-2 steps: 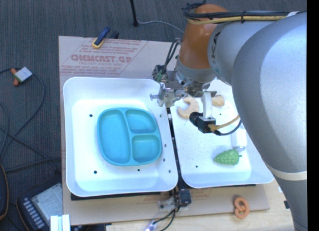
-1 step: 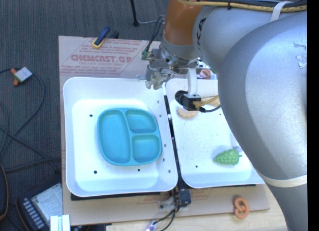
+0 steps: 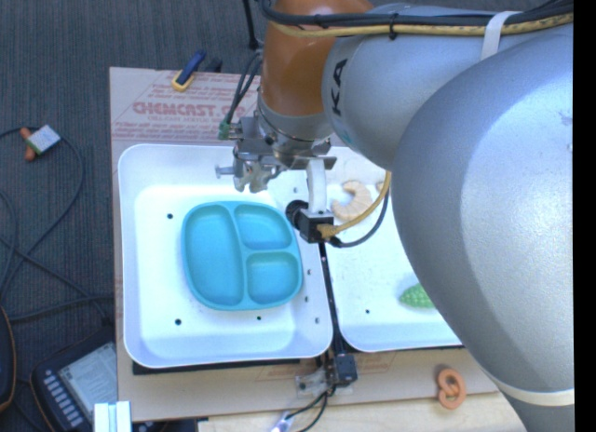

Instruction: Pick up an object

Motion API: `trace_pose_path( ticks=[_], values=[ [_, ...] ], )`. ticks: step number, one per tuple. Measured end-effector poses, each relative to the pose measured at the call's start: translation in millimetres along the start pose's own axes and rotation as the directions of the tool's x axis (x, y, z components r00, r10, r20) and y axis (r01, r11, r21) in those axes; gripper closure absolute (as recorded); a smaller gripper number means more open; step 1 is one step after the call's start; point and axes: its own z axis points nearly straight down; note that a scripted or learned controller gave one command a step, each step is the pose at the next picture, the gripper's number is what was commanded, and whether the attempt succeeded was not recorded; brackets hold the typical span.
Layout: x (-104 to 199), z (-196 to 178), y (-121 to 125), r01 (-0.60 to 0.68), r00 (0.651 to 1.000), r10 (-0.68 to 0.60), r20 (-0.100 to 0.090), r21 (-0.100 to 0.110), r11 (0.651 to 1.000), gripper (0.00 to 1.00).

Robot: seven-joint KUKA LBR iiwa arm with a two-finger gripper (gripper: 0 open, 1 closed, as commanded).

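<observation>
A smooth blue 3-compartment plastic plate (image 3: pixel 244 255) is lying in the glossy white left bin (image 3: pixel 149 328); the metal gripper (image 3: pixel 251 179) is hovering just above its far rim, grip state unclear.

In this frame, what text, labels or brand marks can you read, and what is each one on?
"CHEMCAST" in red letters, on the cardboard sheet under the bins, behind the left bin.
Smaller red print beside and under that word: too blurred to read.
A black mark on the arm's orange band, partly turned away: looks like "K", the rest unreadable.
</observation>
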Motion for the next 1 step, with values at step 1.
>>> trace_pose_path(
  ticks=[1],
  values=[
    [67.1, -12.9, -23.0, 0.000, 1.000, 0.000, 0.001, 0.000, 1.000, 1.00]
  ],
)
